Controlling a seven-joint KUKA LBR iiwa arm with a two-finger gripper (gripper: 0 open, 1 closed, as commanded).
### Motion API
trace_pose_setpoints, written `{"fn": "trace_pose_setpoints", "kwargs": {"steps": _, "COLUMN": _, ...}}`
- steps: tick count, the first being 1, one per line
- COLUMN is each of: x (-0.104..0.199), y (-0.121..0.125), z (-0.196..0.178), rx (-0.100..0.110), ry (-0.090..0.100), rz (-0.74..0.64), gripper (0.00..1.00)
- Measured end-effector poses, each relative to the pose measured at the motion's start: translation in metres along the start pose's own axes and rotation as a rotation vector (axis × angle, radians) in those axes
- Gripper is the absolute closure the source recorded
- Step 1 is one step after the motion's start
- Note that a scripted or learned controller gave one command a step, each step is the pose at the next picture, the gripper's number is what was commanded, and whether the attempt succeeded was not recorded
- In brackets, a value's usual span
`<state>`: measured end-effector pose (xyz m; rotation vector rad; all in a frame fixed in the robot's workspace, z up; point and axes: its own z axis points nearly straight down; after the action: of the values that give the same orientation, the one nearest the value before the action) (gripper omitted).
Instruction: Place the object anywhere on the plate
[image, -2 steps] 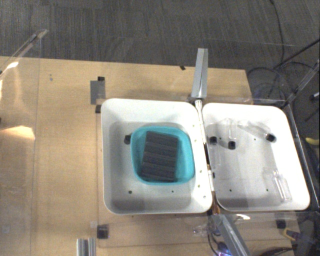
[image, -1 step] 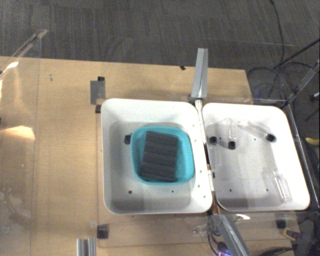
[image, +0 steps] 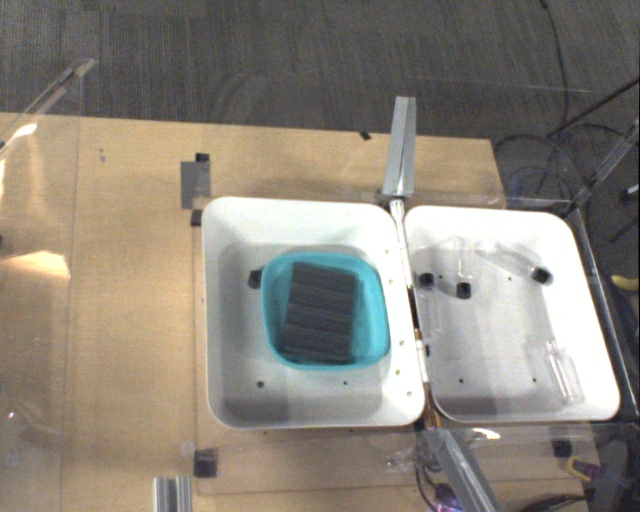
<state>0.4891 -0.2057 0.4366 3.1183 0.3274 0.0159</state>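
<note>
The tabletop (image: 100, 330) is pale wood, with a broad bare stretch on the left running up to the left bin's rounded outer edge. The left bin (image: 225, 300) is shallow, white and smooth, with a band of open floor all round the plate. The plate (image: 372, 315) is teal, squarish with rounded corners, and sits near the bin's middle. On it lies the object (image: 320, 310), a dark grey ridged block, rectangular and slightly tilted, well inside the plate's rim. A thin seam separates the two bins. The right bin (image: 500, 370) holds clear plastic pieces (image: 560, 365) and small black bits (image: 463, 290). The tool's state cannot be told.
</note>
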Motion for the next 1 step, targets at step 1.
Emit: {"fn": "trace_pose_setpoints", "kwargs": {"steps": 1, "x": -0.0002, "y": 0.0002, "z": -0.0001, "rx": 0.000, "ry": 0.000, "rz": 0.000, "gripper": 0.00}}
